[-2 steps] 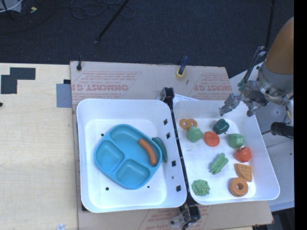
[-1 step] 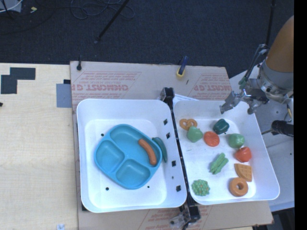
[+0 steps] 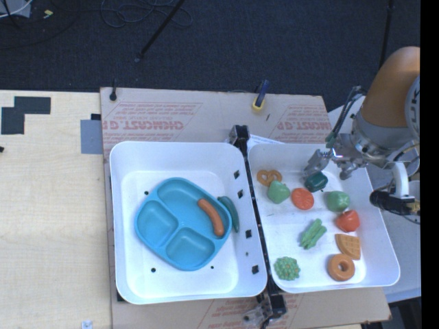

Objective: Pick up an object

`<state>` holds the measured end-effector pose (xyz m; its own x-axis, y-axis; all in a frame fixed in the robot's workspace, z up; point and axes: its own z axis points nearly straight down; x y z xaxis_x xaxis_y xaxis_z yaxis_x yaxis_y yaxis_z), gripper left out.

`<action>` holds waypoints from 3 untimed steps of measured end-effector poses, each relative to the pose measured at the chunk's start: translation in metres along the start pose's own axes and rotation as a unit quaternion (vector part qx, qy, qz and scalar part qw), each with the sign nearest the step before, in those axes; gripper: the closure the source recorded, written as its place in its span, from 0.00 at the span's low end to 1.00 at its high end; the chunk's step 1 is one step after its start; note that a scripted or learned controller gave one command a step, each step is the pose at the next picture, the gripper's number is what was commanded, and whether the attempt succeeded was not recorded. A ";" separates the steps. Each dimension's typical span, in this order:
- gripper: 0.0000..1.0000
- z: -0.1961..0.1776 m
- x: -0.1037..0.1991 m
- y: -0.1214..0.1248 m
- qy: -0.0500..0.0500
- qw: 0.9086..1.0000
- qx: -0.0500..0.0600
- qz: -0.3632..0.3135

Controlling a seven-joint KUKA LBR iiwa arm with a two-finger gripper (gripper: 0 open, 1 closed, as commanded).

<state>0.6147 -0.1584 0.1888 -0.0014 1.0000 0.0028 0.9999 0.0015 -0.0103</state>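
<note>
Camera view: both bins are seen from above at a slant.
Surface: a pale wooden surface (image 3: 48, 204) is seen, with a printed cardboard sheet (image 3: 171, 118) laid under the two bins.
Left bin: a shallow white plastic bin (image 3: 127, 163) is occupied by a blue sectioned plastic tray (image 3: 171, 228); an orange toy sausage (image 3: 212, 216) is laid on the tray's right part, and a dark teal curved piece (image 3: 230, 212) is seen just beside it at the tray's edge.
Right bin: a second shallow white plastic bin (image 3: 381, 266) is set touching the first. In it are scattered a small brown toy pretzel (image 3: 269, 177), a green toy pepper (image 3: 278, 192), a round red-orange toy tomato (image 3: 302, 199), a second green toy vegetable (image 3: 337, 200), a red toy strawberry (image 3: 348, 221), a green toy bean pod (image 3: 313, 234), an orange toy waffle (image 3: 348, 245), a green toy broccoli head (image 3: 287, 268) and a brown ring doughnut toy (image 3: 341, 268).
Arm: the grey arm with orange band (image 3: 398, 81) is reached in from the right.
Hand: the hand (image 3: 317, 173) is placed low over the right bin's upper part; a dark green rounded toy (image 3: 316, 181) is seen at its tips, just above the tomato. Whether that toy is pinched or the tips are spread cannot be told.
</note>
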 end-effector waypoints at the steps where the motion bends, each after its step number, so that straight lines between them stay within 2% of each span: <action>1: 0.00 0.060 -0.007 0.000 0.000 1.000 0.000 0.000; 2: 0.00 0.105 -0.005 0.000 0.000 1.000 -0.002 0.000; 3: 1.00 0.093 -0.005 0.002 0.000 1.000 -0.003 0.001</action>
<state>0.6153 -0.1633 0.0959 0.0005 1.0000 0.0027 1.0000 -0.0005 -0.0045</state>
